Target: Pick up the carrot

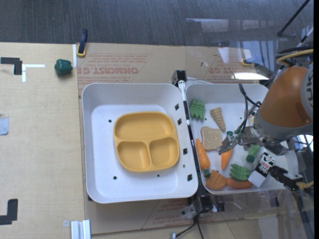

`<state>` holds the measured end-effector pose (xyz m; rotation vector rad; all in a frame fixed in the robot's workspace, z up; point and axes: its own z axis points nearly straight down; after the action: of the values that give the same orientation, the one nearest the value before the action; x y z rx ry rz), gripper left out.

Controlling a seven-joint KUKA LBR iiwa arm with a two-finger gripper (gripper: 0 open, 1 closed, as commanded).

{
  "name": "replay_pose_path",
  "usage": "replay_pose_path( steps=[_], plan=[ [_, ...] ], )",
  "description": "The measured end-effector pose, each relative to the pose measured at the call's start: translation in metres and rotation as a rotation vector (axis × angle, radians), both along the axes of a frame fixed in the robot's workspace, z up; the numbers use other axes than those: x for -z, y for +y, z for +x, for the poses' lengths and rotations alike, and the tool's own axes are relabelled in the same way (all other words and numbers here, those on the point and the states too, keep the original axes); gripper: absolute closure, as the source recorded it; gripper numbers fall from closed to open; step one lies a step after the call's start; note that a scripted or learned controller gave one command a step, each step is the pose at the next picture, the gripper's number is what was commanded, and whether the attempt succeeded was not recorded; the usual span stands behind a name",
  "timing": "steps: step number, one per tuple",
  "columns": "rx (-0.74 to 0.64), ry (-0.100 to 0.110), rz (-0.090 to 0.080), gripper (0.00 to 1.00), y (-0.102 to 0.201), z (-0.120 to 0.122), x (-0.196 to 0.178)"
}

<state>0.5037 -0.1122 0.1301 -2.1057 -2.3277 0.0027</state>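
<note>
Camera view. Right bin (233,103), lower right of frame, holds a scatter of toy food. Gripper (225,147) down inside it, near the bin's middle, reached in from the right under the arm's orange band (286,98).

Carrot (226,160): small, tapered, orange, point toward the bottom of the frame. Sits right under the gripper tip, wide end touching or overlapping the dark metal. Bread slice (211,137) just to its upper left, green leafy piece (239,172) just to its lower right.

Step in hand, by judgement: the grasp itself, with the tool already at the target and the lift not yet made. Next move calls for a firm pinch on the wide end, then a straight rise that clears the green leafy piece and the bread slice.

Hard to make out:
- Pincer state: cannot tell. Tip is a dark, small blur against the carrot, with no way to say whether spread, pressed together or pinching.
- Whether the carrot rests on the bin floor or hangs clear: not readable from this slant.
- Long orange piece (202,154) along the bin's left wall could also pass for a carrot. Taken as a bystander here, well apart from the tool.
- Lower right corner of the bin covered by the wrist.

Left bin (99,133) carries a yellow divided tray (144,114), untouched.
</note>
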Motion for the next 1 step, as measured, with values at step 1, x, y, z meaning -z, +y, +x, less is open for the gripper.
replay_pose_path(
  steps=[1],
  plan=[
    [0.066, 0.000, 0.001, 0.00, -0.0012, -0.0057, 0.0387]
  ],
)
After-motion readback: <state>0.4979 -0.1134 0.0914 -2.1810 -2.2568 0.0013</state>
